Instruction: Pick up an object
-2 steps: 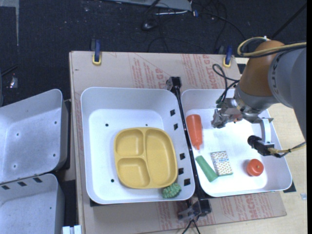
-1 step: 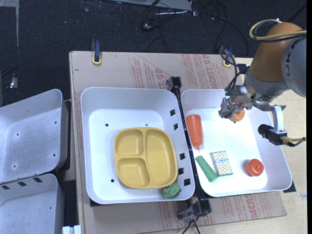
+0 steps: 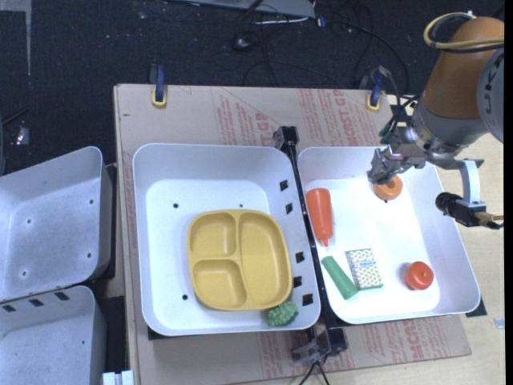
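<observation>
The small orange ball sat near the far wall of the right bin, directly under my gripper. I could not tell whether anything was clenched around it or merely touching. I judged a slow, straight lift wisest, watching whether the ball rose too. The carrot, green block and patterned box lay well apart.

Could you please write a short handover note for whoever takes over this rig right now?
Pincer: low over the far part of the right bin, right at a small orange object; a grip cannot be confirmed.
Right bin also holds an orange carrot, a green piece, a patterned box and a red-orange round item.
Left bin: yellow divided plate, green lump.
Done: approach. Left: secure and lift.
</observation>
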You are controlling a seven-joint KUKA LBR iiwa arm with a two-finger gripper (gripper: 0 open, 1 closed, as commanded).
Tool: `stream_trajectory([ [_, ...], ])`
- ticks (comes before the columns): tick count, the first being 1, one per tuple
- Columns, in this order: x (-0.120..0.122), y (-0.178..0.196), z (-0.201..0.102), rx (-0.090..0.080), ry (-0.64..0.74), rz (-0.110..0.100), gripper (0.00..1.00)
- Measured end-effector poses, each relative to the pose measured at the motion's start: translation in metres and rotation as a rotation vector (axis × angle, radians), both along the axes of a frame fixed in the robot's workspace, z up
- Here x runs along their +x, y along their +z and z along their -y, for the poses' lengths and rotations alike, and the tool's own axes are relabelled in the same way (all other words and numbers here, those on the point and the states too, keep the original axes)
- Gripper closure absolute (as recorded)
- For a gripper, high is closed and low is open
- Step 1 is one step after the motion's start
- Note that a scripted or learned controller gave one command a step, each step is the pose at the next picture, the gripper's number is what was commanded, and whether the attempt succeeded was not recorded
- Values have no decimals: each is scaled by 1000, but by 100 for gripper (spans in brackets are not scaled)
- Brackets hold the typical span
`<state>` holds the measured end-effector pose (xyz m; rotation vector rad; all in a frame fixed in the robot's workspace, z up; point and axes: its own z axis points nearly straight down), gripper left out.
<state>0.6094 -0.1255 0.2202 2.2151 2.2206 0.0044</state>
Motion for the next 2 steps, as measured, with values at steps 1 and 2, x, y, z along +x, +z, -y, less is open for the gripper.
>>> stream_trajectory([
  [1,-5,11,-49,3,5,-5,100],
  [2,-10,17,-110,4,6,-6,100],
])
